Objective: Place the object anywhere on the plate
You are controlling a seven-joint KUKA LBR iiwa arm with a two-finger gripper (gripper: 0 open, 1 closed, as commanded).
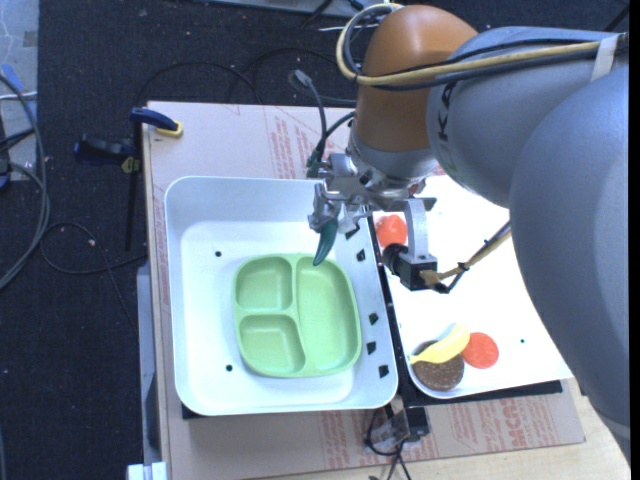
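From my console I see the pincer (328, 230) poised over the left bin (190, 268), just above the far right corner of the green plate (297, 315), and it is clamped narrow on the object (325, 244), a slim dark teal piece hanging downward from between the fingers. The object looks thin, slightly curved and tapered toward its lower tip, which points at the plate's rim near the long right compartment; I can't tell what material it is, though it appears small and light. My judgement is that the step in hand is the placement itself, and to do it well I would bring the arm a little nearer and leftward so the tip sits clearly over the inside of a compartment rather than the rim, lower until the tip is touching or almost touching the plate, and only then release, since a narrow dangling thing dropped from height could bounce or tip over the edge into the bin. The plate lies flat with three compartments, all bare, so any will do. In the right bin (530, 353) lie a yellow piece (444, 345), a red disc (481, 350) and a brown round thing (438, 373), well apart from the work.
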